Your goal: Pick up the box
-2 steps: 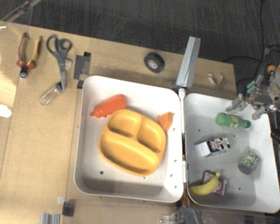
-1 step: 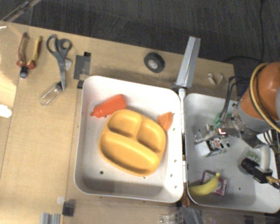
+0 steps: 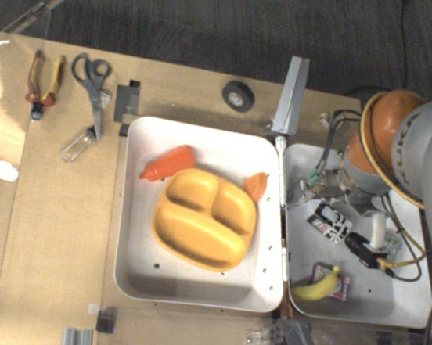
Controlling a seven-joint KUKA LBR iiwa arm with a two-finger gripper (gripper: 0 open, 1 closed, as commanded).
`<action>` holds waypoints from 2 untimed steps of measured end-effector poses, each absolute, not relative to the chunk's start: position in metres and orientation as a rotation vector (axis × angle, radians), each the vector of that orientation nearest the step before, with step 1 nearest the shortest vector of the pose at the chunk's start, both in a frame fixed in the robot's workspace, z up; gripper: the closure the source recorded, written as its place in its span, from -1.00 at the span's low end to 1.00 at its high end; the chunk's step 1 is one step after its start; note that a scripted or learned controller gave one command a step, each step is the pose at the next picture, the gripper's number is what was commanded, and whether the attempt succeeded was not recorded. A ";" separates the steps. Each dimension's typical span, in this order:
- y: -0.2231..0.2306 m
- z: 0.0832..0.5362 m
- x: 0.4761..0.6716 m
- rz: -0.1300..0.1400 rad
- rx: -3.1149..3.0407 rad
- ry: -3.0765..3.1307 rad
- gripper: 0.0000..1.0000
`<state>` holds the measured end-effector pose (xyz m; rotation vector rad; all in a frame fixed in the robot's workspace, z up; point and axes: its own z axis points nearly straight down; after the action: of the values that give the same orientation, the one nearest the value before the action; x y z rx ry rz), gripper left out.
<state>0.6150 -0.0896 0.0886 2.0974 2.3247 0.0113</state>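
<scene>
The box [image 3: 342,289] is small, flat and pinkish-grey. It lies near the front of the right bin [image 3: 407,307], and a yellow banana [image 3: 315,288] rests partly across it. My gripper [image 3: 329,221] hangs low in the middle of the same bin, under the orange-banded wrist [image 3: 380,126]. It is behind the box and slightly to its left, well apart from it. Nothing shows in its grasp. Cables and the wrist hide much of the bin's back part.
The left bin [image 3: 128,267] holds a large yellow compartment tray [image 3: 204,217], an orange bottle [image 3: 167,163] and a small orange piece [image 3: 255,185]. Scissors [image 3: 93,88], pliers [image 3: 42,82] and a tape roll [image 3: 239,95] lie on the bench behind. A metal post [image 3: 291,95] stands between the bins.
</scene>
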 end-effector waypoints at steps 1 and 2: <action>-0.137 0.202 0.569 0.007 2.006 2.406 -1.00; -0.091 0.095 0.560 0.007 2.106 2.324 -1.00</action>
<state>0.5603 -0.0913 0.0953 2.1056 2.3236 0.0075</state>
